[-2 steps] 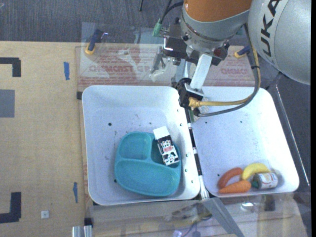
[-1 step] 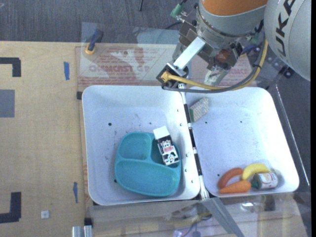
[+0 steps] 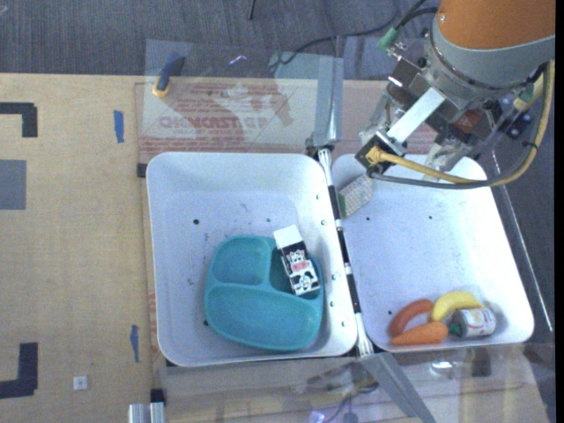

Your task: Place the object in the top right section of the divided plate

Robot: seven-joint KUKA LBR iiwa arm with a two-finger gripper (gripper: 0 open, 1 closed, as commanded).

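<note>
Box seemingly rests in divided plate, top-right.

The arm reaches in at the upper right corner of the view, seen almost end-on from above, and is cut off by the top edge. Its orange band sits uppermost, with the grey wrist just below it, tilted down and toward the left. The gripper hangs beneath the wrist, raised and largely hidden by the wrist's bulk.
</note>
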